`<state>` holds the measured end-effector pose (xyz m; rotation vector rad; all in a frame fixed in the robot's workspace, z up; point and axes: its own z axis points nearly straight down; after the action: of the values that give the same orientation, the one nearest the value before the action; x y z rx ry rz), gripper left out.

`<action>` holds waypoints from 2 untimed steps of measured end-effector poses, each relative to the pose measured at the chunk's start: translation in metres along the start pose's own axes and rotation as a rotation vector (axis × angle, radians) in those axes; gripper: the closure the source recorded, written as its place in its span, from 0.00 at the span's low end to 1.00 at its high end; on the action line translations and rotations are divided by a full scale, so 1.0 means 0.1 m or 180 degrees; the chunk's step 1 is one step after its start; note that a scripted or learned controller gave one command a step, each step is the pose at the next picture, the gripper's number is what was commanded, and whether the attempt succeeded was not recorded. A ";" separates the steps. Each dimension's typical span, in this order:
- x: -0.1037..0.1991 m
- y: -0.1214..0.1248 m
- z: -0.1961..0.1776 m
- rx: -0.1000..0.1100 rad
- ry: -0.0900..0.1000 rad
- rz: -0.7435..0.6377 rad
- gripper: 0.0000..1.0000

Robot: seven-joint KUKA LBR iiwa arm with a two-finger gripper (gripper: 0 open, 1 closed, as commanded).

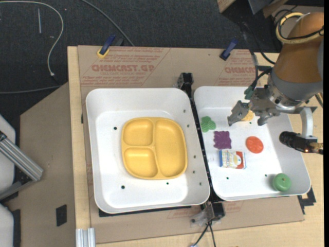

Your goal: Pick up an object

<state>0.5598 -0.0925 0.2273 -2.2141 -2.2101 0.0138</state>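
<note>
The hand (250,114) hangs open and empty over a yellow object (249,116) near the right bin's (293,176) far edge, fingers straddling it, apparently lined up for a grasp.

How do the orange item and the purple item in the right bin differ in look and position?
The orange item is rounded and smooth in outline; the purple item is irregular with ragged edges. The orange item lies further right in the view, nearer the arm; the purple item lies nearer the bin's middle, just above the small printed packet. Both rest loose on the floor of the right bin, apart from the gripper.
</note>
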 end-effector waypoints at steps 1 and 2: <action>0.00 0.02 -0.07 -0.0043 -0.0005 -0.0008 0.00; -0.01 0.04 0.56 -0.0026 -0.0003 -0.0004 0.00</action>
<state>0.5625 -0.0929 0.1712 -2.2172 -2.2161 0.0057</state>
